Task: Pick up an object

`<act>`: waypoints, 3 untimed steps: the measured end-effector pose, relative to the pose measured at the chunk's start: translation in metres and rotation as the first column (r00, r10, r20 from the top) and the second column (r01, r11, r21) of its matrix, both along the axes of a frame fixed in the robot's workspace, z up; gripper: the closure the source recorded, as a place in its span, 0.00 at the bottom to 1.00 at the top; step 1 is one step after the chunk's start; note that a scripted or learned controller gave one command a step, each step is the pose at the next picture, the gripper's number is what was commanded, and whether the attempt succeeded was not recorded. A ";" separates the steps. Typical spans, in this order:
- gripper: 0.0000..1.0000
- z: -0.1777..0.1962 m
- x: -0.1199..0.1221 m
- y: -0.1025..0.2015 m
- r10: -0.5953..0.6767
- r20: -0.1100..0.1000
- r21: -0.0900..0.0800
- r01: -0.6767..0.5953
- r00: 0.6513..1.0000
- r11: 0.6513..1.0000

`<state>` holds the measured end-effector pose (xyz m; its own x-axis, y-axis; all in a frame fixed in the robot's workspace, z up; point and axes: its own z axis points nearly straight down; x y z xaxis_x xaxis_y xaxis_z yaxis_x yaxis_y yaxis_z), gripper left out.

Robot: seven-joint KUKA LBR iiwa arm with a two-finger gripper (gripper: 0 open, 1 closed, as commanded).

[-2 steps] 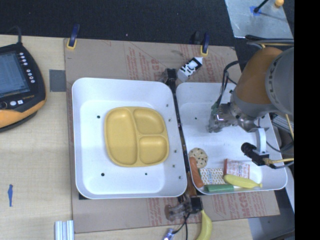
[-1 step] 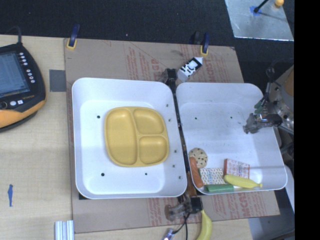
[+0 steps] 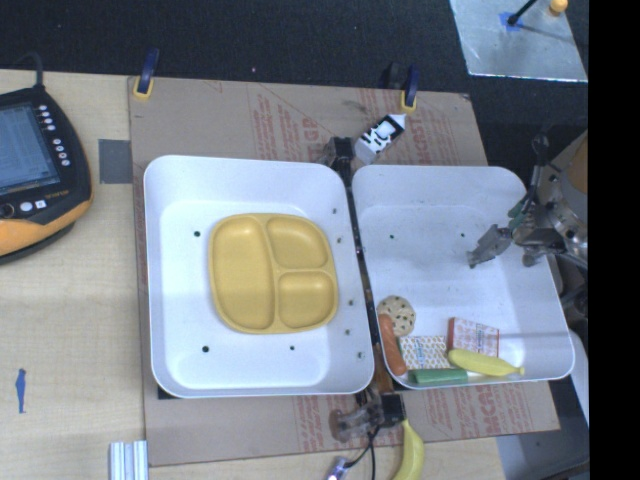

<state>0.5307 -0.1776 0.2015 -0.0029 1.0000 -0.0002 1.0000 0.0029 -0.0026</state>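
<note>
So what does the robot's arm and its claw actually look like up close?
Little of it shows. The claw is dull grey metal, thin and pointed, jutting in over the right bin. Behind it sits a cluttered grey and dark block of brackets and fittings, with what looks like a small green spot on it. A tan, rounded part shows at the far right edge. No markings are readable.

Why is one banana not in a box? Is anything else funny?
One banana lies outside on the cardboard, below the right bin. Another banana lies inside that bin, its things all crowded along the near edge. Nothing looks spilled or broken.
</note>
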 end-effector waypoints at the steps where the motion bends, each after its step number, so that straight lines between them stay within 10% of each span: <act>1: 0.00 -0.102 0.067 0.048 0.003 -0.003 0.000 -0.003 1.000 1.000; 2: 0.00 -0.110 0.126 0.079 0.000 -0.001 0.001 0.000 1.000 1.000; 3: 0.00 -0.109 0.126 0.055 -0.001 0.002 0.000 0.001 1.000 1.000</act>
